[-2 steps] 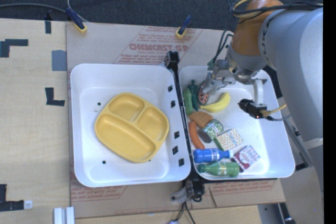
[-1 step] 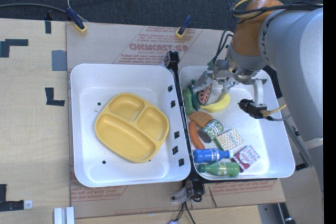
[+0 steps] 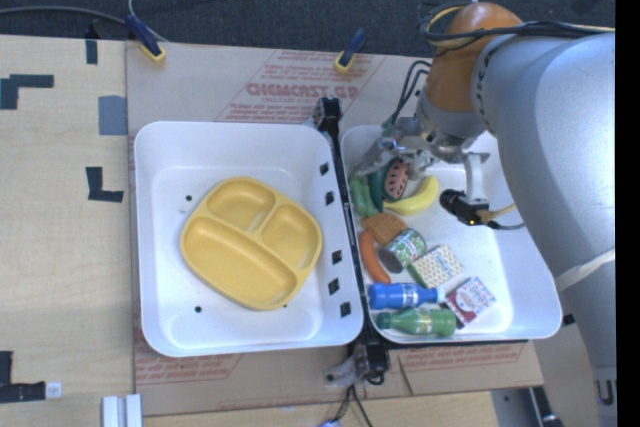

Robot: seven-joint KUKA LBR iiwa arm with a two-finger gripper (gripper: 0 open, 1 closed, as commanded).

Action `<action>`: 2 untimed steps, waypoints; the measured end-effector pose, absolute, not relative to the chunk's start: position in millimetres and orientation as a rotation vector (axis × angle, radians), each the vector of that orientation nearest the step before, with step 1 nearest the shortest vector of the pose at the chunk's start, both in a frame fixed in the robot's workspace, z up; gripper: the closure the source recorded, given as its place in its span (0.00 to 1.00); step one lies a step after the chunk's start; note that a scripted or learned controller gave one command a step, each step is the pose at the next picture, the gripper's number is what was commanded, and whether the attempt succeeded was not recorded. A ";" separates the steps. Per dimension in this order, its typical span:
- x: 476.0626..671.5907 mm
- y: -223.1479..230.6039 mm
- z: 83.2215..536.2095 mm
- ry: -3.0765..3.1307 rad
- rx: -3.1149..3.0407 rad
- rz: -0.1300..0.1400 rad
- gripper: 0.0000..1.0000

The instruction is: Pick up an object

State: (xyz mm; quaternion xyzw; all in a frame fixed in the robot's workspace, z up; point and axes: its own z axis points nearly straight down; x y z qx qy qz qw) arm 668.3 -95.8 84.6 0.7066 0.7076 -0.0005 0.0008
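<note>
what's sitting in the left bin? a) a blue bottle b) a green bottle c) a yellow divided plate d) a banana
c: the yellow divided plate lies in the left bin, while the blue bottle, the banana and the green bottle all lie in the right bin.

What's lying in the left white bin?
A yellow divided plate lies in the left bin, a little tilted. Its compartments look bare. Whatever is beneath the plate is covered.
</note>
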 end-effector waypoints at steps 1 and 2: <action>668.1 -95.3 93.9 2.224 2.217 -0.004 1.00; 594.6 -45.5 184.4 2.224 2.219 0.001 1.00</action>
